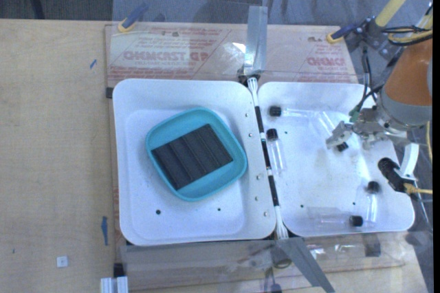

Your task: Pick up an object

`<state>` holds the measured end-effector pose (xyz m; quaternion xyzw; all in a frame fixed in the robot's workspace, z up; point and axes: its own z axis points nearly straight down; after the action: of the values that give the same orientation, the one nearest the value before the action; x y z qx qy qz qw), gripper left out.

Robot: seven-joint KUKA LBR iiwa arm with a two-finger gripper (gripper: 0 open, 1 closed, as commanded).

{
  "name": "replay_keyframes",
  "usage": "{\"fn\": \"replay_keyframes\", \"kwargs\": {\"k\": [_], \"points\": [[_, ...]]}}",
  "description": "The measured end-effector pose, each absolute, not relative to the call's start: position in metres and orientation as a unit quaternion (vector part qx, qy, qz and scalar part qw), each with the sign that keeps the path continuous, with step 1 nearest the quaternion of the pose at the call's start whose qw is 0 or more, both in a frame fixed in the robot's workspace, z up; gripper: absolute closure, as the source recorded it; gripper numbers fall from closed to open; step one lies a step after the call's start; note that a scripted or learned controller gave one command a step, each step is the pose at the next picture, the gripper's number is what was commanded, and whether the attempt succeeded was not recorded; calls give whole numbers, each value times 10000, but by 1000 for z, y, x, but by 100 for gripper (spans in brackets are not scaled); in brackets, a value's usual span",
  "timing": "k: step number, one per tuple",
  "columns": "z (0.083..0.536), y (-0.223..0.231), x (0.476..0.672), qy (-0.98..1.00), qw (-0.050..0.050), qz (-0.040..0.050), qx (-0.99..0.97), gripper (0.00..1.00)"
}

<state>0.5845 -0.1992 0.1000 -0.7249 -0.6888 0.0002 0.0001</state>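
Near the front of the right bin (302,216), clear tubes with black caps (356,221) lie scattered, one more by the divider (273,144). Farther back, the gripper (342,138) hangs over that bin's floor, perhaps empty, its grip too blurred to judge. The left bin (130,147) holds a teal tray (196,153).

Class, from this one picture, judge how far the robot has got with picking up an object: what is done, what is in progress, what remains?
Done: the arm has reached over the right bin. In progress: the hand sits low above the bin floor, among clear black-capped tubes; no object is visible in it. Left: gripping and lifting something. The teal tray lies in the left bin.
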Motion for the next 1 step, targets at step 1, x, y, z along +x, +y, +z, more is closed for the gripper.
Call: {"fn": "replay_keyframes", "kwargs": {"k": [1], "points": [[87, -207, 632, -7227, 12, -44, -6911, 0]]}}
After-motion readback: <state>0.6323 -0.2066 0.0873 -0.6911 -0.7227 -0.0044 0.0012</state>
